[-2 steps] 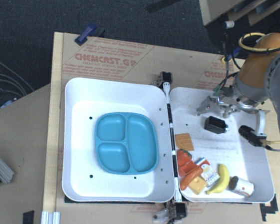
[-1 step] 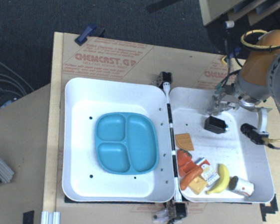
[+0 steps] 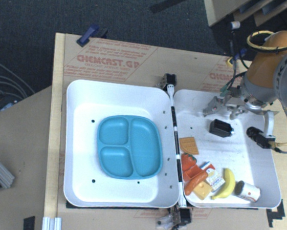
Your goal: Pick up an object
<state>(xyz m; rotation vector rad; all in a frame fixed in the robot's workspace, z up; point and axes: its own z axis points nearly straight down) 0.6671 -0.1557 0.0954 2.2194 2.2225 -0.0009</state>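
Black block [image 3: 220, 128] lies in the right bin [image 3: 266, 167] just below the spread, unladen pincer [image 3: 222, 106]

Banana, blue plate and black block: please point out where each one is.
banana [image 3: 228, 184], camera view, middle of its curve
blue plate [image 3: 129, 146], camera view, centre divider
black block [image 3: 220, 128], camera view, top face

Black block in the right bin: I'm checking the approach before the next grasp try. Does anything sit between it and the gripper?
Nothing visible does. The black block lies alone on bare white floor just below the gripper; the toy food is heaped at the right bin's near end.
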